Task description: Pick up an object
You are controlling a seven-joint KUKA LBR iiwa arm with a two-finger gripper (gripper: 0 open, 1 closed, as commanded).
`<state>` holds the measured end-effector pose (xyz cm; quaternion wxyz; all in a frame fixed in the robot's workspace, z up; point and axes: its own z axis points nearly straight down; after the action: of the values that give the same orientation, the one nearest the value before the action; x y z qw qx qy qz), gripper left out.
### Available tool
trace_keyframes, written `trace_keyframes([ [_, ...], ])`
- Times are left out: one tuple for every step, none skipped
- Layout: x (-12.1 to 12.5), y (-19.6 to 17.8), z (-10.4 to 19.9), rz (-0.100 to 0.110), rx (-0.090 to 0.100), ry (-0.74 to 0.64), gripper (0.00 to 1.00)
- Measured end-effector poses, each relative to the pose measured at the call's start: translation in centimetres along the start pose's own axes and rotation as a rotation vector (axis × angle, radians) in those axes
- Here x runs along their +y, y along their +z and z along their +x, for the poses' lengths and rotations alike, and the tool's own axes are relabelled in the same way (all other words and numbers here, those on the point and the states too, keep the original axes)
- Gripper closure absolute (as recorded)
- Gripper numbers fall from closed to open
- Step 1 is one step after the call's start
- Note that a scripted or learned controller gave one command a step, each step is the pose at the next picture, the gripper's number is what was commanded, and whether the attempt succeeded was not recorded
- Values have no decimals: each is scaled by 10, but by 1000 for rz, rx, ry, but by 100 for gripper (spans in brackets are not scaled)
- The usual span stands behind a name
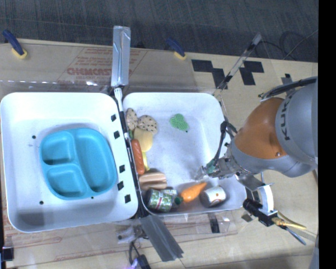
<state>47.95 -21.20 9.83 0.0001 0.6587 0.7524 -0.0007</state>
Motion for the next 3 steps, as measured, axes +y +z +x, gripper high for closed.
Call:
trace_keyframes([
  [0, 0, 0, 0, 0, 0, 0],
  [80, 8, -8, -2, 0, -92, 0],
  [2, 8, 31, 1, 3, -90, 0],
])
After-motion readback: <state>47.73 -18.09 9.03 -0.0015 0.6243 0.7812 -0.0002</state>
